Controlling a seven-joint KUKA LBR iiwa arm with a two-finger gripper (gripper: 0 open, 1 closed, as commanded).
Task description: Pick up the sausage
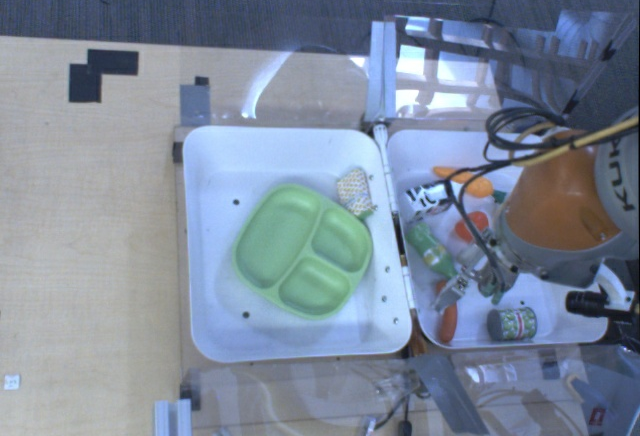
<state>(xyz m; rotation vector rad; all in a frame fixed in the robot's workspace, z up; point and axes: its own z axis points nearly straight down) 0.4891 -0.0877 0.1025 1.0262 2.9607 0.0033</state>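
Two shallow white bins side by side on a pale wooden bench. Left bin: a green divided plate sits near its middle, tilted diagonally, three compartments showing. A small patterned, yellowish item lies just beside the plate's upper right rim, close to the bin's right wall. Right bin: crowded. The sausage, reddish-brown, lies near the bin's front edge toward its left corner, roughly upright in the view. A green bottle-like item lies diagonally near the left wall, above the sausage. A black-and-white patterned item sits further back, with an orange carrot-like piece just beside it near the back of the bin. A red item shows partly under the cabling. A small can with a green label lies on its side near the front edge, right of the sausage. The arm, grey with an orange band, reaches in over the right bin's right half. Gripper hangs low just above and right of the sausage's upper end; its metal fingers look slightly spread, with nothing visibly between them. Whether a fingertip touches the sausage cannot be told.
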